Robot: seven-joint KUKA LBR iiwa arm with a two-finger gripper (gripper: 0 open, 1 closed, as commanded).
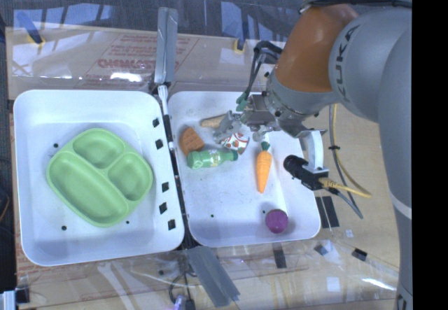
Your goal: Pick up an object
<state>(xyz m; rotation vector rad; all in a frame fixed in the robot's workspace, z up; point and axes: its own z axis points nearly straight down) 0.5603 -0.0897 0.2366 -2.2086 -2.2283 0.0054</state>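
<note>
Two white bins sit side by side on the bench. Right bin (pixel 231 228): gripper (pixel 234 128) positioned low over a small red-and-white object (pixel 239 141), beside the green bottle (pixel 210 159). Jaw state cannot be determined. Carrot (pixel 262 170) lies near.
</note>
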